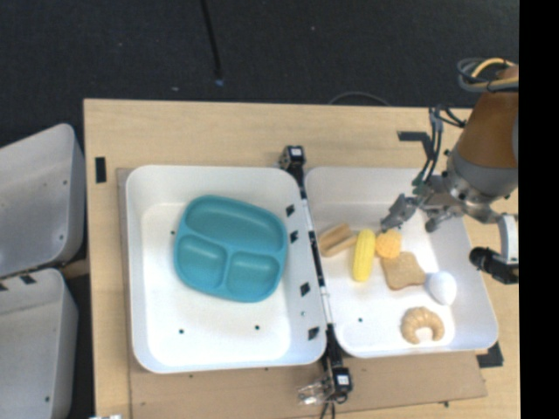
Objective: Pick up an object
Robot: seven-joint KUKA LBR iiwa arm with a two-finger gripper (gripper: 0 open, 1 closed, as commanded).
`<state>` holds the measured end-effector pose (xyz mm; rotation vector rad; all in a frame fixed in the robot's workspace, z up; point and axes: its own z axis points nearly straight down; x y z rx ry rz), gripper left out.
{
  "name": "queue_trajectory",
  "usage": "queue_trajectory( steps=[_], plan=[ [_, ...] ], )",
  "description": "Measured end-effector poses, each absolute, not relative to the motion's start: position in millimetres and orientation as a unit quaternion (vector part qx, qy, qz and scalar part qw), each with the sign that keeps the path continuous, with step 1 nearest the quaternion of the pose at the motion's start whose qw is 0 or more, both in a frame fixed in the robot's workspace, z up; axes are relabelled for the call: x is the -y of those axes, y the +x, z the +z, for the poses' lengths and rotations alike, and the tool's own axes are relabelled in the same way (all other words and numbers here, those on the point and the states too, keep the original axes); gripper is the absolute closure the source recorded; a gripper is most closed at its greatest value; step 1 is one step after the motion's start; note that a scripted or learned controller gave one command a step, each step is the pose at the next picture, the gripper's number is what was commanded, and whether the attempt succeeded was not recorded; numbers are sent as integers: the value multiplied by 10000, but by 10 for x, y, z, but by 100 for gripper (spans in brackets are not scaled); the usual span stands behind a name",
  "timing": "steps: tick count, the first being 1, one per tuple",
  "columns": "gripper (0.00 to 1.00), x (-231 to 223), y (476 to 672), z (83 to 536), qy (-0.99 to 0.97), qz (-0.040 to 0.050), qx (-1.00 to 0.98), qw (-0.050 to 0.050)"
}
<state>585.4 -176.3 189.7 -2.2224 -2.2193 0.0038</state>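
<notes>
The right bin holds several toy foods: a tan bread roll, a yellow corn cob, a small orange piece, a slice of toast, a white egg and a croissant. My gripper hangs over the bin's back right part, just up and right of the orange piece. Its fingers are spread open with nothing between them. One fingertip lies close above the orange piece.
A teal divided plate lies in the left bin. A ridge with black clips separates the two bins. The arm's grey and orange wrist stands over the right bin's far right corner.
</notes>
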Motion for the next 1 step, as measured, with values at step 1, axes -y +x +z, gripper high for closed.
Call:
queue_trajectory(
  steps=[1],
  plan=[
    [0, 1864, 5857, 1319, -7079, 11, 7063, -2]
  ],
)
